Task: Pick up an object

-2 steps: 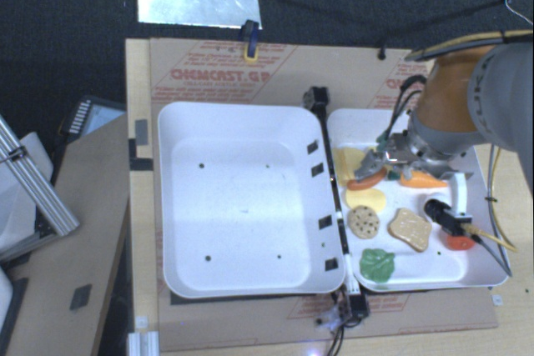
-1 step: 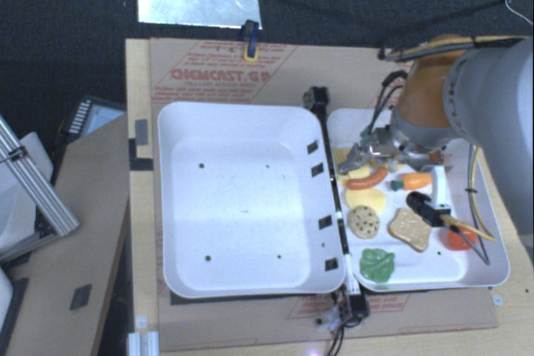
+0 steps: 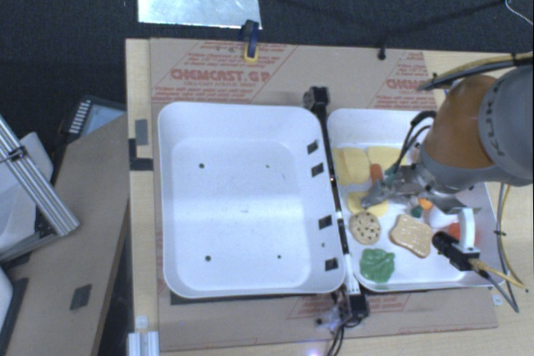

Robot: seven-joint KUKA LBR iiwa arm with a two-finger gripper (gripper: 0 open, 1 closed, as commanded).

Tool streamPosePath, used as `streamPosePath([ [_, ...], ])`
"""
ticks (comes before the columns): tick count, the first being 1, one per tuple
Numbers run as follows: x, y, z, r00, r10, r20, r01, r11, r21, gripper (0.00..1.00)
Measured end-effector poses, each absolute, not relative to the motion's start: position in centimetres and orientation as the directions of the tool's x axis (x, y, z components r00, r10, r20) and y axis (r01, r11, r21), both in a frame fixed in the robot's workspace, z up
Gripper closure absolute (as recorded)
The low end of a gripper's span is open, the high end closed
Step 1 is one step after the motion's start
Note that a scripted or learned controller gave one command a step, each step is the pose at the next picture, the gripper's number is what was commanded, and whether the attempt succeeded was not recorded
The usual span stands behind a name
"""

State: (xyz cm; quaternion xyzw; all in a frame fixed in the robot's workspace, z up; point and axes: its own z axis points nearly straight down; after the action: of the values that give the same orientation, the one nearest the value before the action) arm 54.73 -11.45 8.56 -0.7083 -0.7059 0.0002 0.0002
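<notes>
arm (image 3: 476, 129) – reaches over right bin (image 3: 367, 119) | gripper (image 3: 385, 189) – low at bin middle, over yellow pieces (image 3: 359, 162), finger state unclear | cookie (image 3: 365, 227), toast (image 3: 410, 235), green piece (image 3: 377, 264) – along near edge | left bin (image 3: 242, 200)

Printed in red on the brown sheet (image 3: 221, 72) covering the surface: "CHEMCAST GP", beyond the left bin (image 3: 242, 200). Repeated beyond the right bin (image 3: 367, 122), partly cut off, not fully readable.
</notes>
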Motion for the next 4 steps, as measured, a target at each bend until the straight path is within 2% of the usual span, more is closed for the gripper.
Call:
streamPosePath([
  [1, 55.1, -11.2, 9.6, -0.002, 1.000, 0.000, 1.000, 0.002, 0.007, 1.00],
  [2, 51.8, -8.3, 8.5, -0.003, 1.000, 0.000, 1.000, 0.003, 0.001, 1.00],
  [3, 51.9, -8.4, 8.4, -0.001, 1.000, -0.001, 1.000, 0.001, 0.002, 0.00],
  [4, 51.9, -8.4, 8.4, -0.001, 1.000, 0.000, 1.000, 0.001, 0.002, 0.00],
])
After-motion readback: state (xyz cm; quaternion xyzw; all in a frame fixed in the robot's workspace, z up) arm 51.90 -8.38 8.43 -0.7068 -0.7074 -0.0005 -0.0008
